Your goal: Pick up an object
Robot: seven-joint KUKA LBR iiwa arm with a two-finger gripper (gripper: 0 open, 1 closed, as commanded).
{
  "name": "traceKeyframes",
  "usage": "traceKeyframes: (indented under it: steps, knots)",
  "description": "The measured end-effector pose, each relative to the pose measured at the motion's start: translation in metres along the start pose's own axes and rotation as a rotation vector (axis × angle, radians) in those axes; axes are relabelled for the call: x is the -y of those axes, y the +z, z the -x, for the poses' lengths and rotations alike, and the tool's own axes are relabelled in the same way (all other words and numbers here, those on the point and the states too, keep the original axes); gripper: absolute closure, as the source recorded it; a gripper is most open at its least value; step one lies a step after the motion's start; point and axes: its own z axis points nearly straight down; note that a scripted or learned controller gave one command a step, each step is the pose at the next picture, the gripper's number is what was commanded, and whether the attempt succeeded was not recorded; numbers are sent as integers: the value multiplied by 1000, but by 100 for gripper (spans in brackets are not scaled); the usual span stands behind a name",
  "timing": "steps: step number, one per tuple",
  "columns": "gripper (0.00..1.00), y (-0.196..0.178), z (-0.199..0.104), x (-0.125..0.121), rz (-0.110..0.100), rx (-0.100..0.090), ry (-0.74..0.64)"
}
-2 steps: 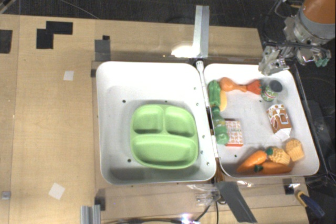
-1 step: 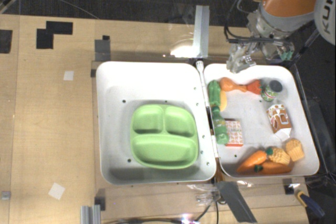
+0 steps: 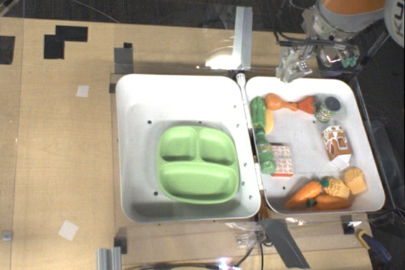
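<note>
Your pick has not begun: the grey two-finger gripper (image 3: 296, 66) hangs above the right white bin's (image 3: 367, 136) twelve-o'clock rim, grasp state impossible to tell. The orange plastic carrot (image 3: 302, 192) lies at six o'clock.

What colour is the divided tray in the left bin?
Light green; the divided tray shows clearly in the camera view.

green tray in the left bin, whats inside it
The green tray has three compartments, two small at the back and one long in front, and all three show bare green plastic. The left bin floor beneath the tray is covered, so anything under it cannot be seen.
</note>
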Motion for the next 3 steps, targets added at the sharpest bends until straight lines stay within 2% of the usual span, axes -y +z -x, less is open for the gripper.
traceKeyframes:
  steps: [1,2,3]
  knots:
    - [100,6,24,-126,9,-13,-24]
    - [100,-25,12,-46,0,-12,168]
    - [100,4,-4,1,1,-16,107]
